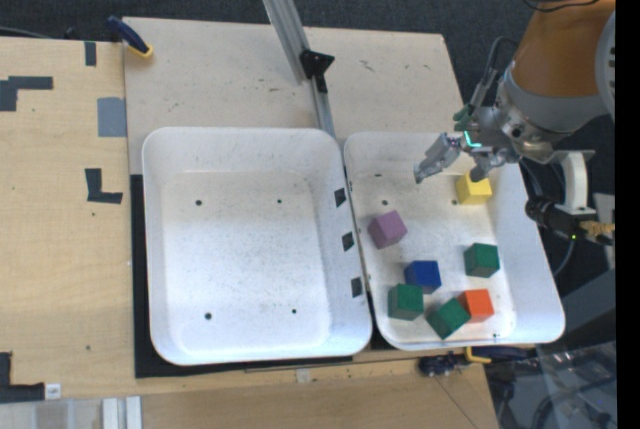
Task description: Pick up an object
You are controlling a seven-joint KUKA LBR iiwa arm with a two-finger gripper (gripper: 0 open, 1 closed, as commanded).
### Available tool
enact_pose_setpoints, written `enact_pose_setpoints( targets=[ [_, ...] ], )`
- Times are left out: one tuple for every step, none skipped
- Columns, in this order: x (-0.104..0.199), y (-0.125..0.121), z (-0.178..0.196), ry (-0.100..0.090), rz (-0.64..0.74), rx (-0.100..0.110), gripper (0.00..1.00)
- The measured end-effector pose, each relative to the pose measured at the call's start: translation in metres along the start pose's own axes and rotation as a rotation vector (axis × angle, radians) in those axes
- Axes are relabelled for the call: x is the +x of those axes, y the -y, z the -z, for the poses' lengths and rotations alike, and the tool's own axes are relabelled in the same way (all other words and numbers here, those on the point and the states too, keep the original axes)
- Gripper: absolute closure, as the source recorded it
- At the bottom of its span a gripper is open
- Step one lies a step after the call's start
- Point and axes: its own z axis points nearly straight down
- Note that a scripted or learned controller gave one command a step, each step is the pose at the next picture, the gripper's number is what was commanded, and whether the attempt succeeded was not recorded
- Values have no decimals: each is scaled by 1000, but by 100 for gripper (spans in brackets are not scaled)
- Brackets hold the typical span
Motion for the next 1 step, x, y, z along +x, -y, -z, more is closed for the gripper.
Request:
enact_pose_setpoints(
  targets=[
    [0,-1,2,1,1,-4,0]
  ],
)
